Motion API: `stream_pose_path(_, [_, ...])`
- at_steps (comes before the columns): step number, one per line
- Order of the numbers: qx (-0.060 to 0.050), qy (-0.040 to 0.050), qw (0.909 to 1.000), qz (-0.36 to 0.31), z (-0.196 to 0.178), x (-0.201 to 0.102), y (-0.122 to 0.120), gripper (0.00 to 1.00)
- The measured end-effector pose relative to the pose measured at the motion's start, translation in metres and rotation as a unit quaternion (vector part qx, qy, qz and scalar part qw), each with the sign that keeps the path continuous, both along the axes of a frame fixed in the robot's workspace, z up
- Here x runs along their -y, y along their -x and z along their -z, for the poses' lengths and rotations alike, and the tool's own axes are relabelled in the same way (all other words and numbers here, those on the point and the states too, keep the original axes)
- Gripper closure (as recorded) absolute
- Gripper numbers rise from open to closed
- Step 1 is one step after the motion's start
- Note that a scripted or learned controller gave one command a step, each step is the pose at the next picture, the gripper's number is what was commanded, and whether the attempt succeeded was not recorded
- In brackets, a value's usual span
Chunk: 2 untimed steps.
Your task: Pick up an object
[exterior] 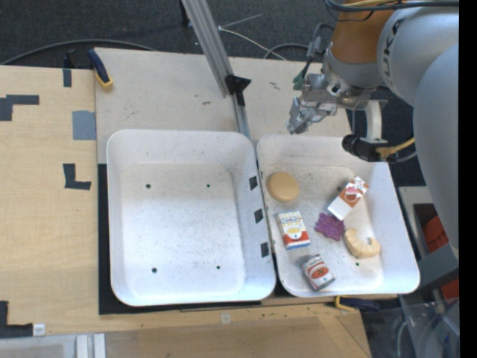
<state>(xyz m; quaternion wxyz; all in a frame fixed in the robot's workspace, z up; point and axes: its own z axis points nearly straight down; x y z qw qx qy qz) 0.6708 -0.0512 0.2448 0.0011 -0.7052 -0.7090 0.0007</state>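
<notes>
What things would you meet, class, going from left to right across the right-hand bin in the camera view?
Round tan bun → small yellow and red carton → red can → purple piece → red and white carton → pale bread-like piece.

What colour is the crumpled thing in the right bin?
Purple, seen in the camera view.
</notes>
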Motion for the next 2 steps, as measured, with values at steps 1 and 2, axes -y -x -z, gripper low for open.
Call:
stream_pose_path(1, [0.000, -0.0003, 1.0000, 0.000, 0.006, -0.049, -0.003, 1.00])
stream_pose_path(2, [0.000, -0.0006, 1.0000, -0.001, 0.000, -0.097, 0.006, 1.00])
